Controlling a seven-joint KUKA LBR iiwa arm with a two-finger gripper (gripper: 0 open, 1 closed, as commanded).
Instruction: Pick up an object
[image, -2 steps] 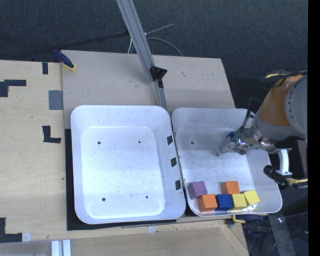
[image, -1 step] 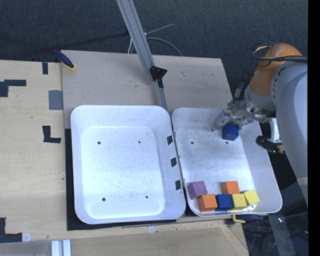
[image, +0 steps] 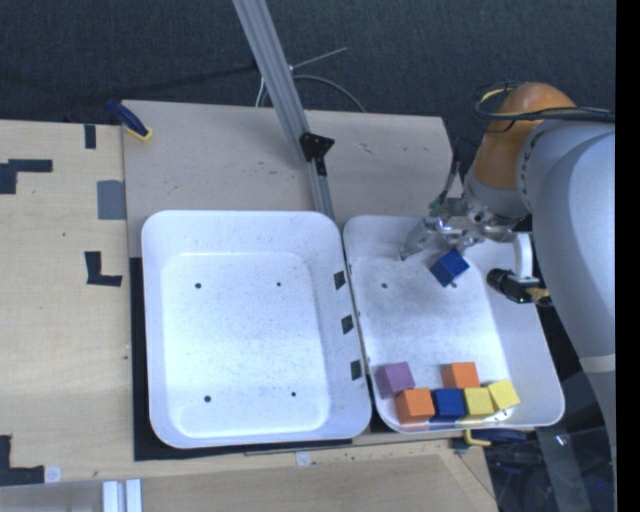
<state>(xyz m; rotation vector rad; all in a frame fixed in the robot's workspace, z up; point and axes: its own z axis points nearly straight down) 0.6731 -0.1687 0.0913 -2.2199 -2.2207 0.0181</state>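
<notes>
1. Camera view: my gripper (image: 447, 240) hangs over the far end of the right bin (image: 520, 345), near its back wall. The orange band sits just behind it, toward the bench edge.
2. A blue cube (image: 449, 268) sits tilted directly below the gripper, touching or nearly touching its tip. It looks raised off the bin floor, corner down. Judgement: the cube is probably caught, but the contact itself is too small to resolve.
3. Gripper state: I cannot tell how wide it stands, nor confirm that it has the cube.
4. Key relation: the cube lies on the near side of the gripper, toward the bin's middle, with no gap visible between them. The cube has no long axis, so approach angle matters little.
5. Against the near wall of the right bin, well apart from the gripper: a purple cube (image: 395, 377), two orange cubes (image: 414, 403), a second blue cube (image: 449, 402), two yellow cubes (image: 480, 401), all packed together.
6. Risk, as I judge it: a corner-down hold may slip on any lift.
</notes>
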